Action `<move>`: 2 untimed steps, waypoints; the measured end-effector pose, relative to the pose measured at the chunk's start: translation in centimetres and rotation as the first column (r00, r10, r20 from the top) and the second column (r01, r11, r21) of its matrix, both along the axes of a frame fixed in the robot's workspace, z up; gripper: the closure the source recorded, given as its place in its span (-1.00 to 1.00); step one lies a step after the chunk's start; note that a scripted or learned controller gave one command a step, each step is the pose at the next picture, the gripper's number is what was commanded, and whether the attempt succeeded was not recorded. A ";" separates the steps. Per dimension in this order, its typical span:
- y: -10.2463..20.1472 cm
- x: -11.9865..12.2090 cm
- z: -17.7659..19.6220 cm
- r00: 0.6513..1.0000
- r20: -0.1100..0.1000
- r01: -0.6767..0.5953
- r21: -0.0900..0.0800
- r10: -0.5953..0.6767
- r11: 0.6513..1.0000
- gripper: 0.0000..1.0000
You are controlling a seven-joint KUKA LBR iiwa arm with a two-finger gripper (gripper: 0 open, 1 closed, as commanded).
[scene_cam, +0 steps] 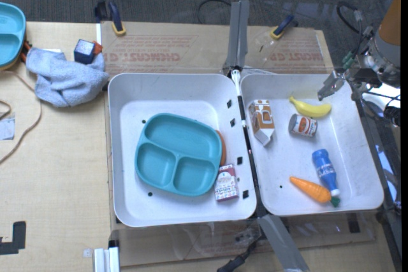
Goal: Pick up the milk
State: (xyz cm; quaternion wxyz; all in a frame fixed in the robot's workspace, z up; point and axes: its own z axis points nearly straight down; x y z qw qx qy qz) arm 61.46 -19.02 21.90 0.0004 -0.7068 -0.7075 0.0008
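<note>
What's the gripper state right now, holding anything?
Gripper: over the right bin's upper right corner, beside the banana; nothing seen held; open or closed cannot be told.

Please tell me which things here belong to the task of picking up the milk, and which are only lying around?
For the job: milk carton in the right bin; gripper.

Lying about: banana, can, blue bottle, carrot, teal tray, small box, grey cloth.

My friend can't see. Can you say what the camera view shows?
A robot arm's tool hangs above the right bin, which has a milk carton, banana, can, bottle and carrot. The left bin holds a blue plate.
</note>
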 end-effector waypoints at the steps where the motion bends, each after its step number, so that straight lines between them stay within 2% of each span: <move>1: 7.7 -2.1 -10.6 0.992 0.003 -0.124 -0.001 0.124 0.992 -1.00; 2: 13.6 -1.7 -2.7 0.953 0.002 -0.303 -0.001 0.303 0.953 -1.00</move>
